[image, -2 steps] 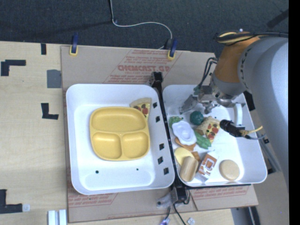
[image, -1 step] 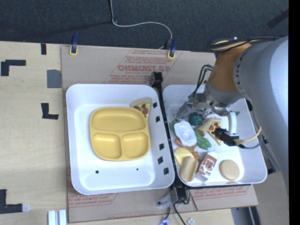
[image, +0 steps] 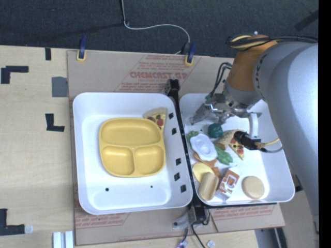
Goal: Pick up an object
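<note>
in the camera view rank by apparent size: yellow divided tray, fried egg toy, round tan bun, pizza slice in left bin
1. yellow divided tray, by far the largest
2. fried egg toy
3. round tan bun, close to the egg, so that order is unsure
4. pizza slice, partly hidden behind the tray

Arm (image: 295, 92): large rounded casing, showing in smooth pale grey with a soft sheen. Orange band (image: 247, 61): wrapping the narrower section above the wrist, glossy, with a lighter cream edge along its top. Wrist assembly (image: 227, 106): showing metallic grey brackets and small fittings. Cables (image: 223, 79): thin and black, looping beside the orange section. Black connector with an orange lead (image: 258, 143): showing below the wrist.
</note>
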Available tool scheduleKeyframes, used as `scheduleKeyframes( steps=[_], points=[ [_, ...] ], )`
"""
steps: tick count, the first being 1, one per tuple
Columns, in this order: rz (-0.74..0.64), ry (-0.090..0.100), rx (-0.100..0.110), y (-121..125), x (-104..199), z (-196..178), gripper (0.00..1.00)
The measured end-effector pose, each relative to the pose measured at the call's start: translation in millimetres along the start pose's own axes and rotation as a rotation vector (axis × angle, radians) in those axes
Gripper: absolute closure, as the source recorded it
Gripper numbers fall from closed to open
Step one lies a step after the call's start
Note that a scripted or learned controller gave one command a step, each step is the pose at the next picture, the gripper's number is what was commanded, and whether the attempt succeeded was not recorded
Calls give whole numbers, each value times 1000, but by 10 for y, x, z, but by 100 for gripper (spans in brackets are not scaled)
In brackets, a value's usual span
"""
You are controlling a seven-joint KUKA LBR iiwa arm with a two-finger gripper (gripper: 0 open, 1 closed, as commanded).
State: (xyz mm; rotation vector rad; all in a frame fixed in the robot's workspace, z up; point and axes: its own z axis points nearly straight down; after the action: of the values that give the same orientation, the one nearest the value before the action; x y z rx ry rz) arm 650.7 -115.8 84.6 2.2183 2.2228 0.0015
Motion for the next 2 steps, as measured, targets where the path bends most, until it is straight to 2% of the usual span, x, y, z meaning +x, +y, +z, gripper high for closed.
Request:
scheduleKeyframes(
  steps=[1,2],
  points=[
    [0,0,0,184,-167,-103,0],
    [1,-1,2,-260,-228,0,0]
  ],
)
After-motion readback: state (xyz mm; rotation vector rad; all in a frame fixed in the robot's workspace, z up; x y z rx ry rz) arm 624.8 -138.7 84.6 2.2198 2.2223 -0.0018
